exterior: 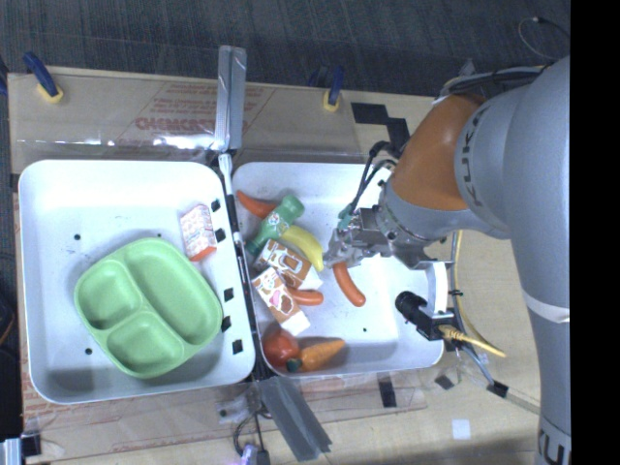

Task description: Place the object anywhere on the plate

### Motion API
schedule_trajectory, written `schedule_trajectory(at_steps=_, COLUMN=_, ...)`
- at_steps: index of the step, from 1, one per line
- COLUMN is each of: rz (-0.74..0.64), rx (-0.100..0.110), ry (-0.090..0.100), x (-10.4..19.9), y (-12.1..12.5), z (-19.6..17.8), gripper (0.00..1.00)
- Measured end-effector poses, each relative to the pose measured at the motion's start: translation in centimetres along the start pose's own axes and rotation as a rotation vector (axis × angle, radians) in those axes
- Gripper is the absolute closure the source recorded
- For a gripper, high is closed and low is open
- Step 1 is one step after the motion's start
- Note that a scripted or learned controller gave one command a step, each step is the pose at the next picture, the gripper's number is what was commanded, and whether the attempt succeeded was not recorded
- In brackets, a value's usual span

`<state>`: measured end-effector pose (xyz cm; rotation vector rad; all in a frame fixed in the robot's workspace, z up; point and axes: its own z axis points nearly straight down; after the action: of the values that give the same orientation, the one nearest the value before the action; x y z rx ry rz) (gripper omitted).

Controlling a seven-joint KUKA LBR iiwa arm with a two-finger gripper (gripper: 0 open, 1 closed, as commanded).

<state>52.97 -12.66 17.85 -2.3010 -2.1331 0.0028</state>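
A green divided plate (145, 303) lies in the left bin (58, 192). My gripper (342, 250) hangs low over the middle of the right bin (387, 352). Right below its tip lies a red-orange toy sausage (350, 286); whether the two touch is unclear. Left of the gripper is a cluster of toy food: a yellow banana (307, 245), a green bottle (278, 217) and two small printed cartons (284, 262).
A small orange-and-white carton (198, 231) stands in the left bin beside the plate's far edge. Near the right bin's front wall lie a red tomato (279, 345), a carrot (321, 354) and another sausage (306, 298). An orange piece (254, 203) sits at the back left.
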Motion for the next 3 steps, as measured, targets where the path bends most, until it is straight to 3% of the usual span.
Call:
schedule_trajectory(at_steps=2, rz=-0.145, rx=-0.003, ry=-0.001, x=17.1, y=0.4, z=-1.2, gripper=1.0)
schedule_trajectory(at_steps=3, rz=-0.145, rx=-0.003, ry=-0.002, x=17.1, y=0.4, z=-1.2, gripper=0.0)
